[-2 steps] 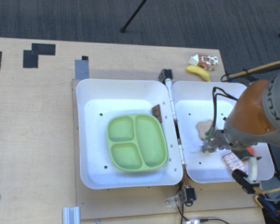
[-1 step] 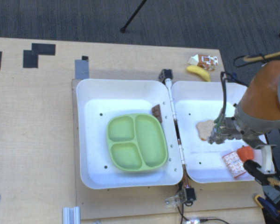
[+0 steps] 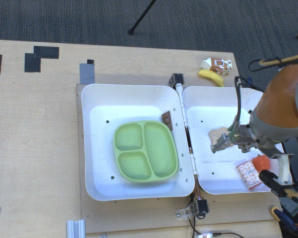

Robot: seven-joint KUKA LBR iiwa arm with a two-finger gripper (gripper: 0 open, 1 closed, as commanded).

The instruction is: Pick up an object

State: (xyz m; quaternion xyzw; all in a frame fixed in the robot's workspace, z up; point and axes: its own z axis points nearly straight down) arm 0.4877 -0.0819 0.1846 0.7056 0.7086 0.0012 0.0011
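Green catches your eye first: a three-part tray [image 3: 146, 151] lies in the left bin [image 3: 92, 133], with a small brown piece [image 3: 166, 117] just beyond its far right corner. In the right bin [image 3: 208, 103] your hand [image 3: 221, 144] hangs low over a pale flat object [image 3: 217, 134]; whether it is apart or together you cannot tell. Near the arm sit a red-patterned packet [image 3: 248, 174] and an orange thing [image 3: 261, 162]. On the surface [image 3: 35, 148] beyond the bins lies a banana [image 3: 210, 77].

Bench [image 3: 35, 148]: pale matt wood. Bins [image 3: 97, 108]: smooth, glossy white plastic. Divided plate [image 3: 145, 151]: smooth green plastic with slight sheen.
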